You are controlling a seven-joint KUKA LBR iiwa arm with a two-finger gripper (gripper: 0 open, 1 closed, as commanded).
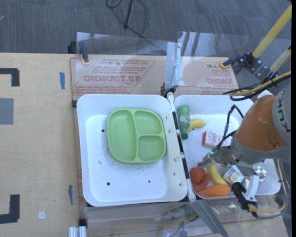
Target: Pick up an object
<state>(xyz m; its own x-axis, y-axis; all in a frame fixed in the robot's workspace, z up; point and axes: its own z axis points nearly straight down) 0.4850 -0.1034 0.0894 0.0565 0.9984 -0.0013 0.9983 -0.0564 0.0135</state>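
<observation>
Beneath the end effector (221, 163), banana (215, 174) upright-diagonal.

A robotics lab test bench.

A grey arm (270, 125) with an orange band reaches in from the right over two white bins (88, 139) set side by side on a plywood bench (37, 139) marked with black and blue tape. Clear plastic shields (125, 44) stand at the far edge, cables (125, 11) trail across grey carpet, and toy food (210, 178) lies in the right bin.

Arm (273, 134): grey body with a broad, rounded orange band above the wrist.
Cables (229, 125): thin black loops beside the band.
Wrist: grey metal, white fittings.
</observation>
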